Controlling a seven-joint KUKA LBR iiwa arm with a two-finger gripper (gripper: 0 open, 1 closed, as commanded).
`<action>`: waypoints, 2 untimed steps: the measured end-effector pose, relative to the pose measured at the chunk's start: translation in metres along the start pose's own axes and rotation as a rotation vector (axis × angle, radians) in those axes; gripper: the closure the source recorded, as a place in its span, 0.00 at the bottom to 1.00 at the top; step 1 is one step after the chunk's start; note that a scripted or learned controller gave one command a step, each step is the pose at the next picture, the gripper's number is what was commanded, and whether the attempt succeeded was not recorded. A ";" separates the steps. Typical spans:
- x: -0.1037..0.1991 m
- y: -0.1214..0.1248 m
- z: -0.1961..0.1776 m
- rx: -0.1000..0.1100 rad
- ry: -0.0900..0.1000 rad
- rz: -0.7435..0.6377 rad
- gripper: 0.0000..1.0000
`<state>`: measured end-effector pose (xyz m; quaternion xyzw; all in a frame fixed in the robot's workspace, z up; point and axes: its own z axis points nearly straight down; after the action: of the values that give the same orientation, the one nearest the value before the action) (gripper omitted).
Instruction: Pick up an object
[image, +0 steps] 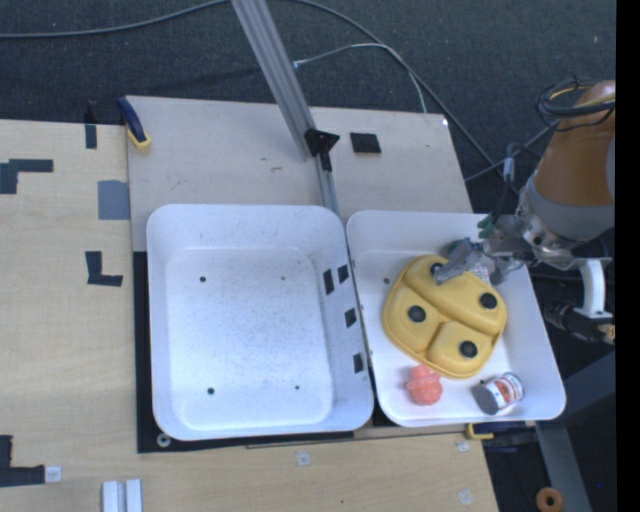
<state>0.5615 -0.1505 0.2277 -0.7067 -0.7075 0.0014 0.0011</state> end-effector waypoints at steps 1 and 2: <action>0.001 -0.004 0.044 0.002 0.001 0.000 0.00; 0.000 0.002 0.104 -0.002 -0.001 0.000 0.00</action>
<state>0.5627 -0.1502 0.1233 -0.7068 -0.7075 0.0009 -0.0001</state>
